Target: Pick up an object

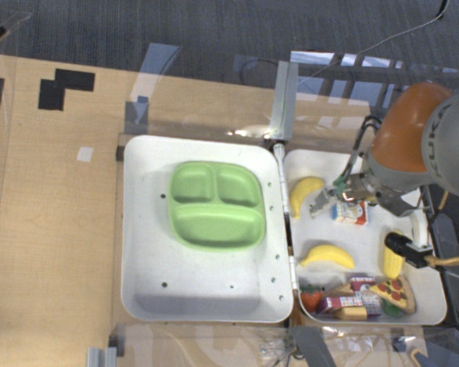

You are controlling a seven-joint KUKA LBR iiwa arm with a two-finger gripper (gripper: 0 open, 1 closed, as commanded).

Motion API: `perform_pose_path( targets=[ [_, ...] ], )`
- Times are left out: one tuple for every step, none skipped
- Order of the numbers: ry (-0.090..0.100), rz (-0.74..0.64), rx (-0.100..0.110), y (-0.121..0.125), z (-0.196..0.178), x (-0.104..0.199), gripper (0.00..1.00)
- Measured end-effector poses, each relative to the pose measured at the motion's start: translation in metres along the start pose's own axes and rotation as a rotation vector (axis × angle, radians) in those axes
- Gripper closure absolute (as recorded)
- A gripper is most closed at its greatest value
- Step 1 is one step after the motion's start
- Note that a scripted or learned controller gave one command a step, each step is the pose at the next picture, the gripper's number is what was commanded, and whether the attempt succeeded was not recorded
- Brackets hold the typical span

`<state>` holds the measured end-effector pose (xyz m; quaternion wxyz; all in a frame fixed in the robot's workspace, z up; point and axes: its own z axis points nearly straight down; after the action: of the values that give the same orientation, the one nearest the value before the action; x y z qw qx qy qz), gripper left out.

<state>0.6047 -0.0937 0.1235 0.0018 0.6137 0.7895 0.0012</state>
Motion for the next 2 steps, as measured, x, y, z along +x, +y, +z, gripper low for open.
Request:
perform_pose_path(
  targets=[
    [0.000, 0.029, -0.003, 0.024, 0.020, -0.007, 0.00],
    [-0.006, -0.034, -0.008, -0.038, 0.033, -0.063, 0.00]
  ],
)
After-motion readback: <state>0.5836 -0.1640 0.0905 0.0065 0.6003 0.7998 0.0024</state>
